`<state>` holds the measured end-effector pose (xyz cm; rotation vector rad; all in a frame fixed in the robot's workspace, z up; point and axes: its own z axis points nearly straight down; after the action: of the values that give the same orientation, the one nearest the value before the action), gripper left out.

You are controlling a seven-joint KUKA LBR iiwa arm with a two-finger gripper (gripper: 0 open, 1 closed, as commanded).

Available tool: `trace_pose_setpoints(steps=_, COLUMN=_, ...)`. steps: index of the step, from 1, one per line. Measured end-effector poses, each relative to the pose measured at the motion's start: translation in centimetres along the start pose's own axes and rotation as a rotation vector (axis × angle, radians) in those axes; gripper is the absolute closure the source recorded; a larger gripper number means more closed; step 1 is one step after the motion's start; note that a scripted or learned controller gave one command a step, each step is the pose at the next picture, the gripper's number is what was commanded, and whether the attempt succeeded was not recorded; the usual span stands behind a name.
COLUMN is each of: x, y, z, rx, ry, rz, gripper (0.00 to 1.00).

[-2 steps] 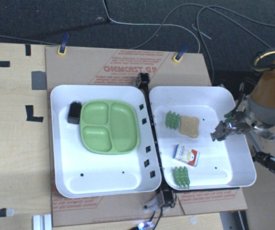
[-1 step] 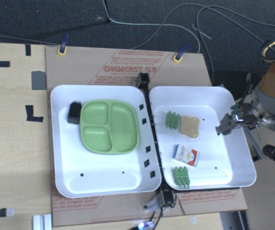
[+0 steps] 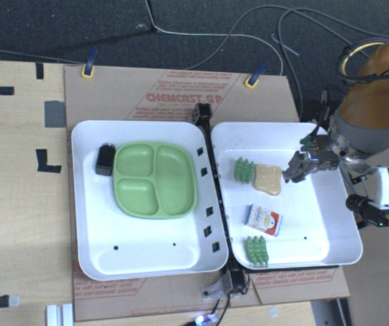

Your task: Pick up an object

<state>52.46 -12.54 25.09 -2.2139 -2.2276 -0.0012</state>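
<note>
As I read this frame, the likeliest target is the tan sponge (image 3: 268, 179), lying flat in the upper middle of the right bin (image 3: 330, 250). Touching or just beside its left edge is a green studded block (image 3: 244, 171); below it sit a small blue and red carton (image 3: 263, 219) and a second green block (image 3: 256, 249) near the bin's lower wall. My gripper (image 3: 296, 170) hangs just right of the sponge, dark fingertips pointing toward it, nothing between them; whether the fingers are spread or together I cannot tell at this size.

Risk, in my judgement: a descent from here could land beside the sponge's right edge and push it into the green studded block instead of straddling it, because the tips sit off-centre.

Left of centre, the left bin (image 3: 85, 202) holds a green divided plate (image 3: 156, 180) with a small black object (image 3: 105, 159) at its upper left rim. My arm (image 3: 367, 114) is cut off at the right of the frame, and gripper height above the bin floor is unreadable.
</note>
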Motion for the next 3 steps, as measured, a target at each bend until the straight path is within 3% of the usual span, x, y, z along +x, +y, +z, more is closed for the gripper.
trace_pose_setpoints(steps=3, x=13.6, y=5.5, z=1.4, rx=0.002, ry=-0.001, rz=0.001, gripper=1.00)
